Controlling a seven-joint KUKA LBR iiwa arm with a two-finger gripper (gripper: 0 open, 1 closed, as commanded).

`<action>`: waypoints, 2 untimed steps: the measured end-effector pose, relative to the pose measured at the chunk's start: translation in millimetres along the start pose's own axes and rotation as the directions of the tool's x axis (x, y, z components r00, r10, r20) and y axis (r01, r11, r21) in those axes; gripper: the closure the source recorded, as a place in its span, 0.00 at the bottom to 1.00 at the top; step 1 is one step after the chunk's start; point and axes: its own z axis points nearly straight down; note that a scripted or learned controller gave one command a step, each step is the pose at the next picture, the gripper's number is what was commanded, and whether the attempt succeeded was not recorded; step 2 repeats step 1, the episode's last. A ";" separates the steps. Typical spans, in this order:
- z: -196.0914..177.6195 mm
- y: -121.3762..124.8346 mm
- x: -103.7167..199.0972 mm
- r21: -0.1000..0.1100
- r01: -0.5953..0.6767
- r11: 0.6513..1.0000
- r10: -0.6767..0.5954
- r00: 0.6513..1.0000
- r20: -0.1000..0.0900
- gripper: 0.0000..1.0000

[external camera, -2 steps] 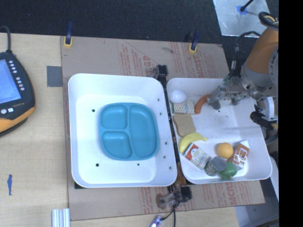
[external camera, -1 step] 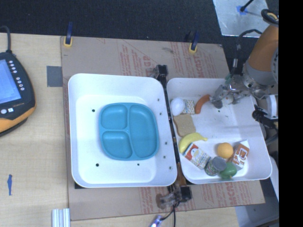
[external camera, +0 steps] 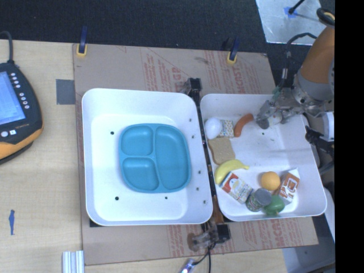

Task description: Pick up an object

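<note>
The right bin (external camera: 296,144) holds several toy foods: a white egg (external camera: 212,128), an orange-red sausage (external camera: 243,124), a slice of bread (external camera: 221,149), a banana (external camera: 229,169), an orange (external camera: 270,180), two small cartons (external camera: 236,187) (external camera: 289,185), a grey can (external camera: 260,199) and a green piece (external camera: 274,206). My gripper (external camera: 265,120) hangs over the bin's upper part, just right of the sausage, with nothing seen between its fingers.
The left bin (external camera: 102,152) carries a blue divided plate (external camera: 153,156). A teach pendant (external camera: 17,110) lies on the bench at far left. Clamps (external camera: 82,45) (external camera: 232,54) pin the cardboard sheet at the back.
</note>
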 end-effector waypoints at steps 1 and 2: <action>-10.3 0.2 -0.2 0.000 0.004 1.000 -0.004 1.000 0.001 1.00; -10.3 0.2 -0.2 0.000 0.004 1.000 -0.004 1.000 0.001 1.00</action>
